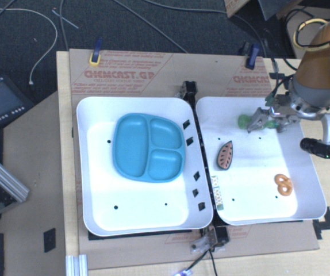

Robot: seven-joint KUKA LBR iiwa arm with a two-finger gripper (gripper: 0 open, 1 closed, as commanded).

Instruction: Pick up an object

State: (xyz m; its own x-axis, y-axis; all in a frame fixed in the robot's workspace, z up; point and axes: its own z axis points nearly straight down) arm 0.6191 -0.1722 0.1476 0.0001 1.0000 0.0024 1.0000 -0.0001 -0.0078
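Camera view, gripper (pixel 261 121) by right bin (pixel 303 209) far edge, jaw state unclear, green object (pixel 244 120) beside

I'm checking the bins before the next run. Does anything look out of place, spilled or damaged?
Nothing stands out. The blue divided plate lies flat in the left white bin; the brown leaf-shaped piece and orange pretzel-shaped piece lie apart in the right white bin, both whole.
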